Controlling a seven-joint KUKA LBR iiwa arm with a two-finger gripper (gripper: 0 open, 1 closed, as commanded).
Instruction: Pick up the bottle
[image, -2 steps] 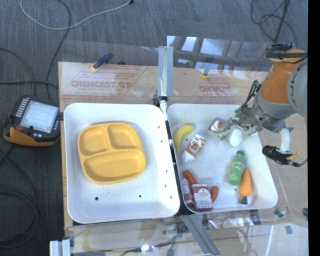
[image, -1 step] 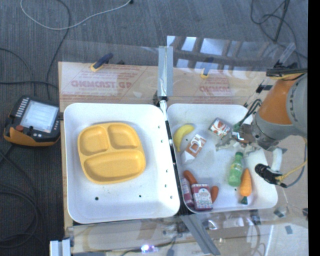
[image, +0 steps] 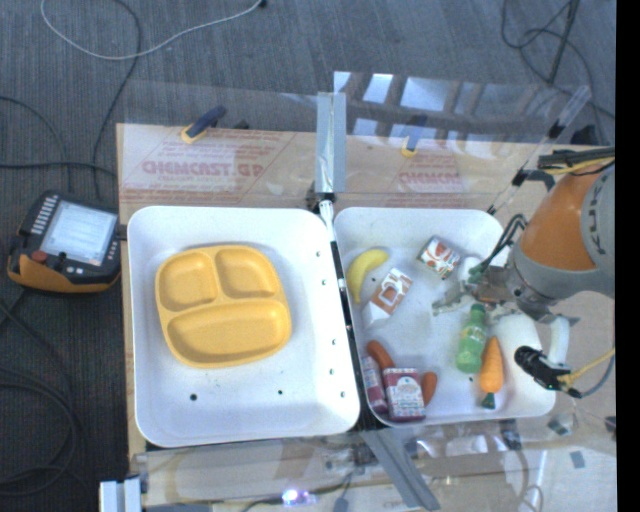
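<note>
The bottle (image: 471, 341) is small and green. It lies in the right bin (image: 400, 222), near that bin's right side, with its cap pointing toward the back. My gripper (image: 467, 295) hangs just behind the bottle's cap end, low over the bin floor. The grey arm with its orange band (image: 563, 235) reaches in from the right. Nothing can be made out held in the gripper.
An orange carrot (image: 490, 366) lies right beside the bottle. A banana (image: 364, 270), two small cartons (image: 391, 291) (image: 438, 257), a sausage (image: 380, 356) and a red packet (image: 404, 392) share the right bin. The left bin (image: 150, 400) holds a yellow divided tray (image: 223, 303).
</note>
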